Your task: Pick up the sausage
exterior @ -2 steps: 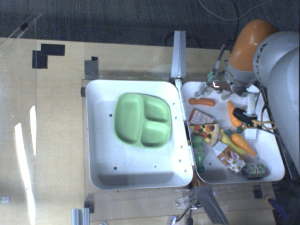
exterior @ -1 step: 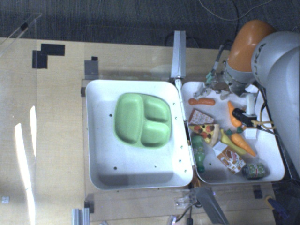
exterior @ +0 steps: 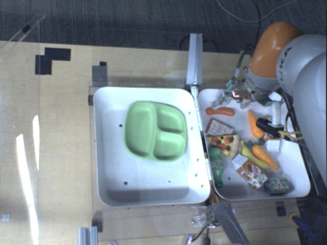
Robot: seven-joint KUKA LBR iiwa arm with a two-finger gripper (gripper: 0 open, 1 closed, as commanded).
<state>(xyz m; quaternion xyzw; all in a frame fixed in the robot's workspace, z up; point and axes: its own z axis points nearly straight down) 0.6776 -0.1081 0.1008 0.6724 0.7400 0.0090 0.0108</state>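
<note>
The sausage [exterior: 220, 111], a short reddish-orange link, lies near the back left corner of the right bin [exterior: 301, 188]. My gripper [exterior: 228, 99] hangs directly over it at the bin's back edge, very close to or touching its top. The wrist with its orange band [exterior: 271, 47] rises behind and to the right. I cannot make out how the jaws stand, or whether the sausage is between them.
A green divided plate [exterior: 156, 130] sits in the left bin [exterior: 107, 188]. The right bin also holds a carrot [exterior: 254, 124], a pizza slice [exterior: 225, 142], a red card [exterior: 219, 127], a banana [exterior: 254, 155], a green bottle [exterior: 217, 166], a small box [exterior: 251, 173] and a dark ball [exterior: 278, 186].
</note>
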